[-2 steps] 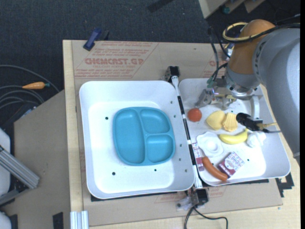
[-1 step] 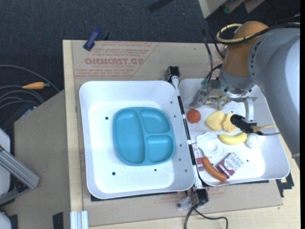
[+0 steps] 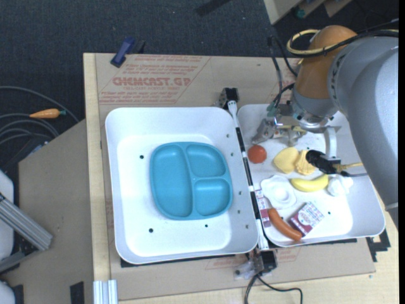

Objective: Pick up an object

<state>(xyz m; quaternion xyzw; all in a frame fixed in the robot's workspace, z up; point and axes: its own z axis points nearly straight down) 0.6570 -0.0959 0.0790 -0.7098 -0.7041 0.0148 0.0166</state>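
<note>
Red and round, a small ball (image 3: 257, 153) like a toy tomato lies in the right bin (image 3: 364, 215), in its upper left part close to the wall shared with the left bin (image 3: 120, 126). It is smooth and plain, touches none of the other things, and nothing grips it.

Just above and to its right the gripper (image 3: 269, 132) hangs low over the bin, a cluster of grey metal that blurs against the white floor; I cannot tell whether it is spread or closed. The arm (image 3: 367, 87), grey with an orange band, covers the bin's upper right corner.

Right of the ball sits a pale yellow lump (image 3: 286, 160), its far side hidden behind robot parts, so its shape is unclear. Below it lies a banana (image 3: 310, 183), then a white round piece (image 3: 279, 192), hard to read against the bin. Nearer the front edge lie a reddish sausage (image 3: 283, 225) and a red-and-white packet (image 3: 308, 216). In the left bin a blue divided plate (image 3: 190, 179) rests alone.
</note>
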